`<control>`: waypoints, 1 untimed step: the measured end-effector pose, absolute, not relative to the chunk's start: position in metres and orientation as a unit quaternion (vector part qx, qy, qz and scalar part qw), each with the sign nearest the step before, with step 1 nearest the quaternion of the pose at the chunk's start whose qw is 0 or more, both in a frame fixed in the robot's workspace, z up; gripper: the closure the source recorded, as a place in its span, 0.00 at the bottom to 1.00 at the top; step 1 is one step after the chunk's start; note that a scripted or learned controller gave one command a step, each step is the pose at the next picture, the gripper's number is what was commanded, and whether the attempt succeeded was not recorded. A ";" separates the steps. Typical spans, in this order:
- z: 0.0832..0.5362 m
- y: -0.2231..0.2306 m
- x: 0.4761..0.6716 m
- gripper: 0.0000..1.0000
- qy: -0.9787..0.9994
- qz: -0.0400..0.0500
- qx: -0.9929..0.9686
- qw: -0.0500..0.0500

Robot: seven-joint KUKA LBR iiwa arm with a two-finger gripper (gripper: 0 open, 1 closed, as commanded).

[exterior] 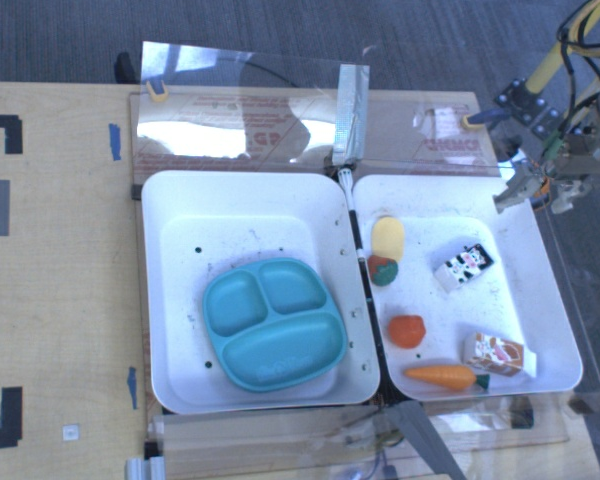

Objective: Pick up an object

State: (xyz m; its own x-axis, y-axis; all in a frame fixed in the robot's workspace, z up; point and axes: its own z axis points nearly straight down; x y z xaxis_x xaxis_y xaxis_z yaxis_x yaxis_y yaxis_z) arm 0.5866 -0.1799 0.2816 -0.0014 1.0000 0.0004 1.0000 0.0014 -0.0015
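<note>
Right now my gripper [520, 190] is hanging over the right bin's [555, 298] far right corner — whether I'm clenched or released, I cannot tell. Below me, the carrot [442, 375] is lying along its near edge, the milk carton [497, 353] sitting just beside it.

On the bench [50, 298], a divided tray [273, 322] lies in the left bin [170, 208]. In the right bin [540, 268], a carrot [442, 375] and carton [498, 354] lie along the near edge; the hand [525, 190] hangs over its far right corner.
</note>
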 end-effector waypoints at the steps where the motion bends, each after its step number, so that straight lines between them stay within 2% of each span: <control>1: 0.130 -0.145 0.600 0.00 -0.700 -0.001 -0.715 -0.001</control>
